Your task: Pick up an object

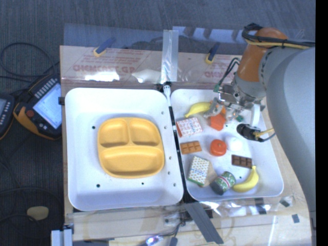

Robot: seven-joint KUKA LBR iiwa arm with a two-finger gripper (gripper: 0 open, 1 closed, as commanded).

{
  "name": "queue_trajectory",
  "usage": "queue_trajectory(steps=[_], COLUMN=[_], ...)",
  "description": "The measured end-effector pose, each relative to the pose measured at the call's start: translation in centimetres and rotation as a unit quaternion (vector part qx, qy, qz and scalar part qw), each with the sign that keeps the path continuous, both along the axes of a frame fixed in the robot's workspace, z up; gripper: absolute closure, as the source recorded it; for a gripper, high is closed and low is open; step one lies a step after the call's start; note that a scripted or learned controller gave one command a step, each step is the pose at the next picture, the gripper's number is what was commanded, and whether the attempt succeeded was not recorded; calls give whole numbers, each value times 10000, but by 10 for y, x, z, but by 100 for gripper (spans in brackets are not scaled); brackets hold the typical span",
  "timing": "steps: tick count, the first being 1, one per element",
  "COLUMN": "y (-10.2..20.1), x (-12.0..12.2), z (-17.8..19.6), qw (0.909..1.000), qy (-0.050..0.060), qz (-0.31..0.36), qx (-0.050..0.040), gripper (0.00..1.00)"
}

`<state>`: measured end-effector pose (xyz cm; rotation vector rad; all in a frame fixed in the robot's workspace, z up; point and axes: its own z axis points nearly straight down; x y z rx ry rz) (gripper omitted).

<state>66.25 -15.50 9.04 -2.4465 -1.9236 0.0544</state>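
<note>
Nearest cam, at front end of right bin (195, 94): green can (223, 182) on its side, label unreadable, up against lower banana (247, 181); actual contact not resolvable. Just behind: green-white patterned packet (199, 169), tilted, print too small to read. Brown bar (241, 161) nr lower banana, apart from it. Mid bin: red-orange round obj. (218, 147), waffle-brown block (191, 147), and red-white patterned packet (188, 126) on divider side. Pale obj. (234, 143) beside round obj., washed out against white floor; shape not determinable. Upper banana (199, 108) at far end, one tip toward gripper (224, 110). Gripper low over far part of right bin, lost in metal parts and glare; open or closed: cannot tell. Orange-red piece (218, 122) right at gripper tip as seen from above, upper edge covered by gripper; gripped or merely lying beneath: cannot tell. Arm (292, 101) entering from view's right, big grey link blurred, cut off by frame edge and masking bin's right rim. Orange band (251, 65) above wrist, wrist pitched down into bin. Left bin (82, 111): yellow divided plate (130, 146), three compartments, roughly centred, flat. Off bench, view's left: handheld pendant (41, 109) w/ lit screen, partly cut by bin corner; black cable (20, 50) looped on carpet.
</note>
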Motion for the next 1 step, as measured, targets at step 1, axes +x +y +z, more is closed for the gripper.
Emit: queue_trajectory(steps=[1], y=[30], x=[5], z=[69], qw=[9957], qy=[-190], qz=[909], qx=[1], gripper=[100])
